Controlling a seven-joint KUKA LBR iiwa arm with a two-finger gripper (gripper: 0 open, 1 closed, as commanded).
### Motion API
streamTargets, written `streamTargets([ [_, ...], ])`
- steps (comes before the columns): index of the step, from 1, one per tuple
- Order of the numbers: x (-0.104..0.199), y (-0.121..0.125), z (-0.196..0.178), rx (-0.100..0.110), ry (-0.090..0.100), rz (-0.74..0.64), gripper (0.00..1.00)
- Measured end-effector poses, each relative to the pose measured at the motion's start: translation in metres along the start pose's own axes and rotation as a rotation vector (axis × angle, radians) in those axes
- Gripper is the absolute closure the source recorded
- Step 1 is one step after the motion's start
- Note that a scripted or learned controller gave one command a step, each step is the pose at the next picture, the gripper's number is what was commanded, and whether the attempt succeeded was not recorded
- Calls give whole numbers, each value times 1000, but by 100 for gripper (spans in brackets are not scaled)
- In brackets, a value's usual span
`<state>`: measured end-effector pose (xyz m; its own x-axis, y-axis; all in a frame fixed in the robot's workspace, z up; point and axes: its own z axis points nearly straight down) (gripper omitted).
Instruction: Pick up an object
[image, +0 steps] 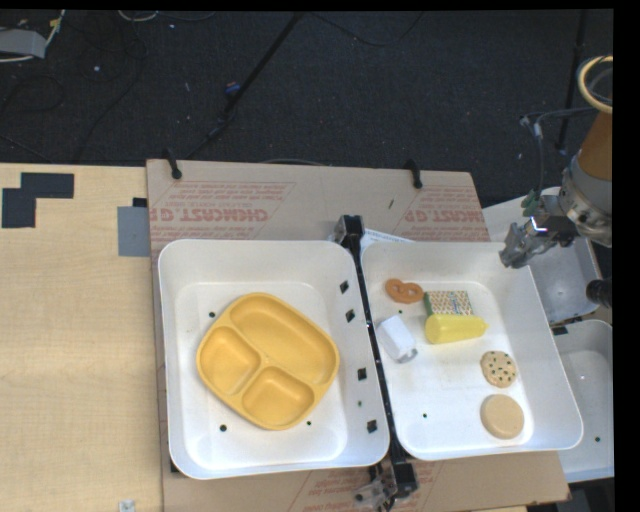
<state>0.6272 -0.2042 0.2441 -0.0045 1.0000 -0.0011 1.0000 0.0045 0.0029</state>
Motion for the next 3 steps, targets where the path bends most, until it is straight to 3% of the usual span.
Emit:
streamTargets([
  [3,153,-6,-11,7,3,-1,100],
])
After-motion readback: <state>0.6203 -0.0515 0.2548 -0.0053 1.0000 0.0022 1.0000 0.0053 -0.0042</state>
